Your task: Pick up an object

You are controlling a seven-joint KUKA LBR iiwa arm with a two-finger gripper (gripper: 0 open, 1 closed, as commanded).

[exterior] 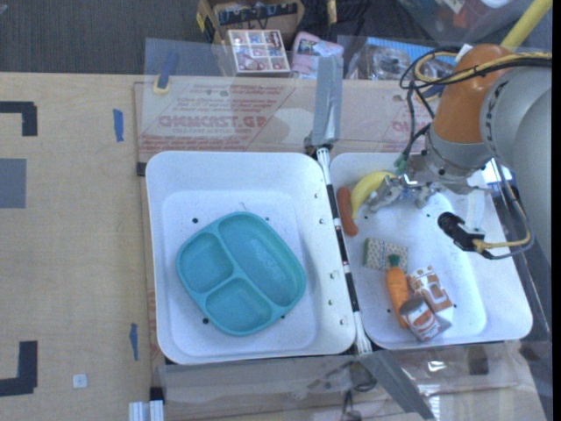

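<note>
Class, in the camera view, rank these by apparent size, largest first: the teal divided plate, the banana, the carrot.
1. teal divided plate
2 and 3. banana and carrot: they look alike, and the claw covers part of the banana, so unranked.

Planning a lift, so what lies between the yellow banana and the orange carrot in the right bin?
In the camera view, a small speckled sponge square lies between the yellow banana and the orange carrot.

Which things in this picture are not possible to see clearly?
- Gripper, camera view: fingers small and blurred, so open or shut is unclear.
- Banana: its right end is hidden behind the gripper.
- Carton: print too small to read.
- Arm: cut off by the right edge.
</note>
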